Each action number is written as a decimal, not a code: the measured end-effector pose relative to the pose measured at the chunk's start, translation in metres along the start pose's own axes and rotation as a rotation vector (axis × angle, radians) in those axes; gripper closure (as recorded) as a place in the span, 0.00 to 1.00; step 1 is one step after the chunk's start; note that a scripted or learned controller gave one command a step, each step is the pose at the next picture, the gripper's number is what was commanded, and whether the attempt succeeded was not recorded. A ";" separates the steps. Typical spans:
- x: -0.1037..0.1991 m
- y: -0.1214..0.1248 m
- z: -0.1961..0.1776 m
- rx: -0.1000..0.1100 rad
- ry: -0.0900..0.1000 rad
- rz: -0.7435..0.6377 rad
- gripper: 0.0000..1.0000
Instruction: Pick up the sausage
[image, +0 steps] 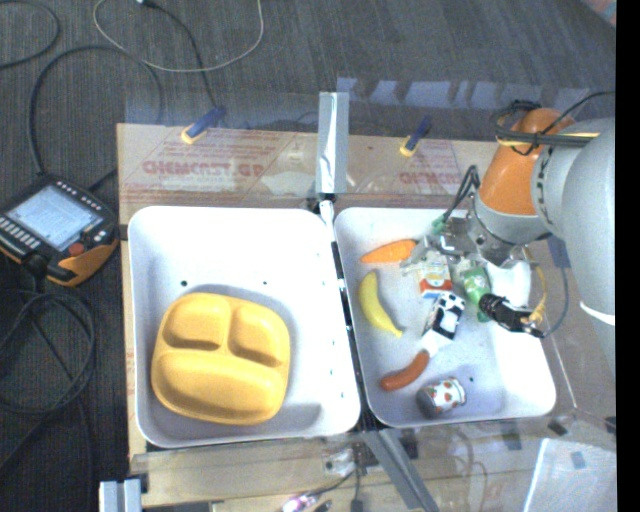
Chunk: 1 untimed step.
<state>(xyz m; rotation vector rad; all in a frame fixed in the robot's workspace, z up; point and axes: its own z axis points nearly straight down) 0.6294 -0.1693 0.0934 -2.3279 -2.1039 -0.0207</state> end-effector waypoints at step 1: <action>-0.005 -0.002 -0.003 0.007 -0.005 0.006 1.00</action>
